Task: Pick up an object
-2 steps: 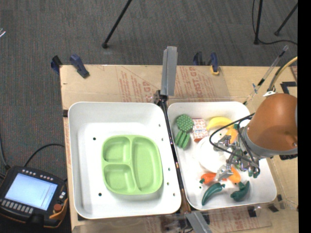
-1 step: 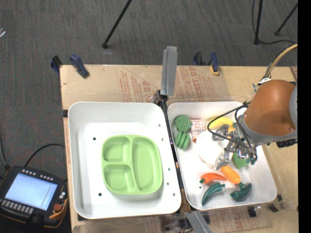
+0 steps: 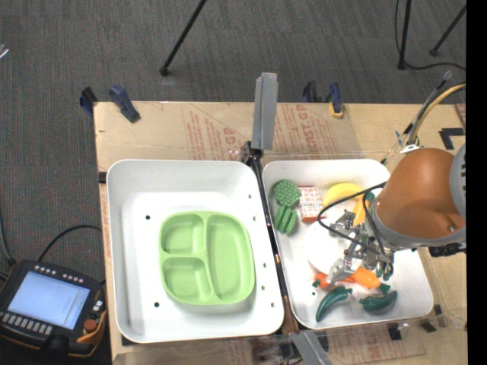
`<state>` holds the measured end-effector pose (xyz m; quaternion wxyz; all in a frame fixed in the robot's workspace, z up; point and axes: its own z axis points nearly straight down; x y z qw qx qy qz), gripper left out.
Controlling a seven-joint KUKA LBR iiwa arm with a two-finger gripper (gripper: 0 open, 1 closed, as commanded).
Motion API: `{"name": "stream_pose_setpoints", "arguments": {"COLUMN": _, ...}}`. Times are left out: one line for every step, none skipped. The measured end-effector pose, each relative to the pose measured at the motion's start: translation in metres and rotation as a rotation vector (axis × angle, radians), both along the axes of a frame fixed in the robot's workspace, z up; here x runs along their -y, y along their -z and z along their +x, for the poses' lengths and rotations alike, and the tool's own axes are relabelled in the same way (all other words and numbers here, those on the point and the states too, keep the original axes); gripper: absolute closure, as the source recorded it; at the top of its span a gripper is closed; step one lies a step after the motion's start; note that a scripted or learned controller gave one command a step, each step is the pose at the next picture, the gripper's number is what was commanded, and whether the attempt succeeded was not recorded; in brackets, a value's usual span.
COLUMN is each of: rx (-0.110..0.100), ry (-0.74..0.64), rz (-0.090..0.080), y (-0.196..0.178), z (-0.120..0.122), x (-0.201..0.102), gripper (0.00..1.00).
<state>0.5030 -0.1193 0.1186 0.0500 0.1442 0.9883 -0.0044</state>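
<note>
A light green divided plate [image 3: 206,258] lies in the left bin [image 3: 122,204], toward the table's left edge. In the right bin [image 3: 426,295], a green knobbly toy [image 3: 286,204] and a small red-and-white packet [image 3: 309,202] sit near its far left corner beside a yellow piece [image 3: 342,194]. Toward the table's near right corner the pincer [image 3: 358,263] hangs over a white disc [image 3: 326,253], an orange piece [image 3: 364,277] and two dark green peppers [image 3: 332,301]; whether it is wide or narrow cannot be told.
</note>
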Motion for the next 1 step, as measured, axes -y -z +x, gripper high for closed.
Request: {"name": "stream_pose_setpoints", "arguments": {"rx": -0.001, "ry": 0.016, "rz": 0.009, "y": 0.0006, "z": 0.0004, "x": -0.0168, "gripper": 0.0}}
